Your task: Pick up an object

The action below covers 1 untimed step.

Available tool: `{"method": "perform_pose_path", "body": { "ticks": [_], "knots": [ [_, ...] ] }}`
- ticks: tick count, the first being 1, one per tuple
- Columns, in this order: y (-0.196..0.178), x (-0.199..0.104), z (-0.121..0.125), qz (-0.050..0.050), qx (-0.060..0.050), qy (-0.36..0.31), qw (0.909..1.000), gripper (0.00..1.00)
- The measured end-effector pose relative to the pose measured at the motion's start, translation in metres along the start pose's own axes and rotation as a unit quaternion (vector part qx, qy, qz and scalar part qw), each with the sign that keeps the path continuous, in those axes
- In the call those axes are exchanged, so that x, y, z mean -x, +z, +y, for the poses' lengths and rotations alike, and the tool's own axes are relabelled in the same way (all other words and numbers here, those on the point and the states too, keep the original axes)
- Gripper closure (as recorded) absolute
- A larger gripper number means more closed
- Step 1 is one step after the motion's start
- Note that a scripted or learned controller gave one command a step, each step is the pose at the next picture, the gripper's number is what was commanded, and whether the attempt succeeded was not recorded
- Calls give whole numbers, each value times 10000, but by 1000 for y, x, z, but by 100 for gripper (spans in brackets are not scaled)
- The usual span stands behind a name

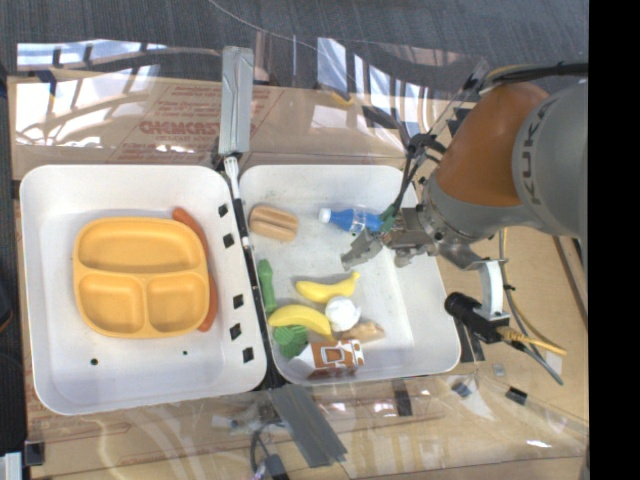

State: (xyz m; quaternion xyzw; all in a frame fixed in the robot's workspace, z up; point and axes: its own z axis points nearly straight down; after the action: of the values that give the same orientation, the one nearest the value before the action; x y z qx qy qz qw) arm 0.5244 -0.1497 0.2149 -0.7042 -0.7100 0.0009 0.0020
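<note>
Gripper [385,245] hovers low at the right white plastic bin's [425,338] 2 o'clock corner, and whether it is open or shut I cannot tell. Just at its 10 o'clock lies a blue-and-white plastic bottle [345,219]. At the bin's 11 o'clock sits a tan hot-dog bun [273,222]; a green toy vegetable [266,284] hugs the left wall. Around 6 o'clock crowd 2 yellow toy bananas [327,288] [300,318], a white ball [342,313] and an orange-brown box [337,355]. The left white bin [50,368] holds a yellow 3-compartment tray [140,276] over an orange tray [196,230].
</note>
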Motion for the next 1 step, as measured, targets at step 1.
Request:
{"method": "perform_pose_path", "body": {
  "ticks": [1],
  "knots": [
    [114, -31, -9, -49, 111, -1267, 9919, 0]
  ]
}}
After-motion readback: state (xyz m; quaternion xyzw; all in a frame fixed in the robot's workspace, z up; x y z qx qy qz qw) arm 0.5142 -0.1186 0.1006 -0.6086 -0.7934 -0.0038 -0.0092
